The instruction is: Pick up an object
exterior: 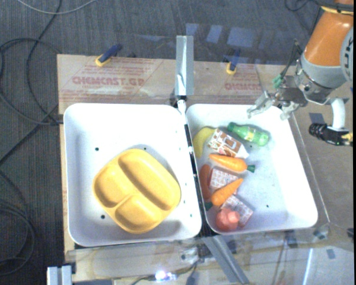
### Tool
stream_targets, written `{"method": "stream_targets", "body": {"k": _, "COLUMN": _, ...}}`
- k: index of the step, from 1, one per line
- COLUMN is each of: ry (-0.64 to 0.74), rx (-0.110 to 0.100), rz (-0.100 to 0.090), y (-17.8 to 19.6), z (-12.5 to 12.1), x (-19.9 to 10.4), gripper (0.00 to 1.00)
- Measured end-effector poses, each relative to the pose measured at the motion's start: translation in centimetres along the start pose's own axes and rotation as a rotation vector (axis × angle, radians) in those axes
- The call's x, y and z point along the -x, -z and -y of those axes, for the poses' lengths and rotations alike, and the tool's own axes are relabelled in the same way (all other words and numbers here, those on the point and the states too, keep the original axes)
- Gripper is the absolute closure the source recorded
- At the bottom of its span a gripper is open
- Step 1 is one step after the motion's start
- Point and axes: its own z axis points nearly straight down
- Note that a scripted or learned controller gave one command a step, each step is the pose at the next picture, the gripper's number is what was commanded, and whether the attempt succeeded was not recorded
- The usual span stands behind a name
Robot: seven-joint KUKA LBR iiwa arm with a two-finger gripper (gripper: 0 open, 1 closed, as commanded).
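Note:
My gripper [272,107] hangs over the far rim of the right bin [296,177], its fingers spread and nothing between them. Just below and left of it lies a green bottle [249,133]. Further down the bin sit a small carton [224,142], a yellow fruit [202,139], two carrots [228,162] [226,191], a red sausage-like piece [206,180], a clear packet [238,206] and a red tomato-like ball [226,219]. The objects crowd the bin's left half.
The left bin [83,129] holds a yellow divided plate [136,190]. A metal divider post [181,70] stands between the bins at the back. Two yellow-blue clamps [108,54] [231,63] sit on the cardboard behind. Cables lie on the floor at left.

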Motion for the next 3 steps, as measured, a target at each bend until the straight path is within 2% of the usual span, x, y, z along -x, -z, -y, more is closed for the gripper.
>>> {"method": "stream_targets", "body": {"k": 1, "ry": 0.07, "rx": 0.03, "rz": 0.007, "y": -11.1, "z": -0.3, "x": -0.6, "gripper": 0.0}}
{"method": "stream_targets", "body": {"k": 2, "ry": 0.241, "rx": 0.054, "rz": 0.023, "y": -11.6, "z": 0.4, "x": -0.9, "gripper": 0.0}}
{"method": "stream_targets", "body": {"k": 3, "ry": 0.347, "rx": 0.064, "rz": 0.04, "y": -12.0, "z": 0.8, "x": -4.4, "gripper": 0.0}}
